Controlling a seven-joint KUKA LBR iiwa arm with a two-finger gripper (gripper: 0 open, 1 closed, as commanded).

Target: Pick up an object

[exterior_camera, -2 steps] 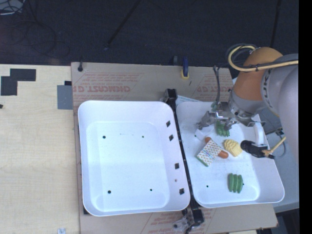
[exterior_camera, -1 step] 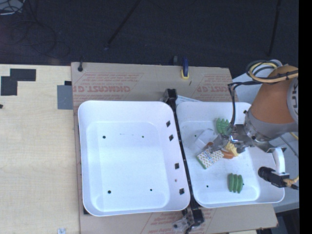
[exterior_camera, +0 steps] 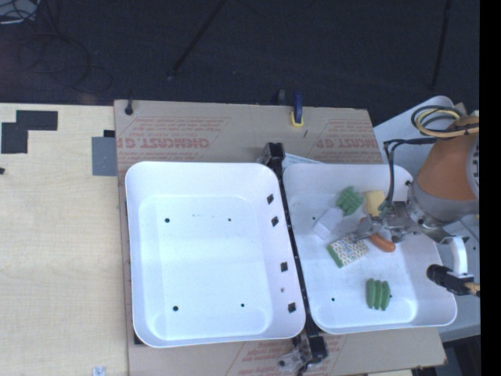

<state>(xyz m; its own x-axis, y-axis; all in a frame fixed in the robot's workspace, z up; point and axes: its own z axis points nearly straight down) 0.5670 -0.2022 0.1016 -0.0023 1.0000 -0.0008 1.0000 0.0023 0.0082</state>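
In the right-hand white plastic bin (exterior_camera: 427,308), the grey two-finger gripper (exterior_camera: 374,232) hangs low among a loose cluster of small objects, the arm's orange band (exterior_camera: 448,171) just behind it to the right. This looks like the reach-and-grasp step: the tool is down at object level, but nothing can be seen between its tips, and whether they stand apart or together cannot be told at this size. The likeliest target is the small orange-red elongated piece (exterior_camera: 383,244), which lies just beside the gripper, on its lower right and perhaps touching it. A green-and-white patterned flat block (exterior_camera: 348,251) lies near the gripper on its lower left; a pale yellow chunk (exterior_camera: 374,202) and a light green ridged piece (exterior_camera: 349,200) sit above it; a dark green ribbed object (exterior_camera: 378,294) lies well below. The next move calls for closing squarely on one object and then lifting straight up, without nudging its neighbours.
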